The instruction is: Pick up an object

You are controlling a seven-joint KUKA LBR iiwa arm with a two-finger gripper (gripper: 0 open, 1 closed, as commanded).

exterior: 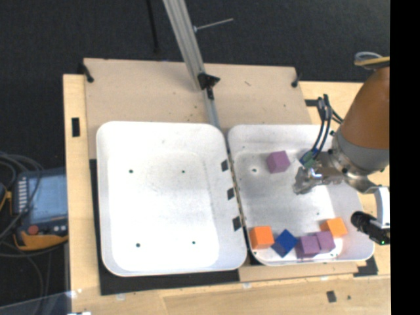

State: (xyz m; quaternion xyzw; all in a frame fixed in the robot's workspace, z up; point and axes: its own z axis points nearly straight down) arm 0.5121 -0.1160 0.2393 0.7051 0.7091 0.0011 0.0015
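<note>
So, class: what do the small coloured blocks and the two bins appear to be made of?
Blocks, such as the purple block and blue block: probably painted wood or foam; matte, flat colour, no glare. Left bin and right bin: likely plastic; smooth white, rounded corners, scuffed grey.

The tool (304,182) hovers low in the right bin (262,143), a purple cube (278,161) at its ten o'clock. Orange, blue and purple blocks (298,241) cluster along the bin's six o'clock edge.

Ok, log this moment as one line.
gripper over right bin | nothing seen held | nearest: purple block | left bin
</note>
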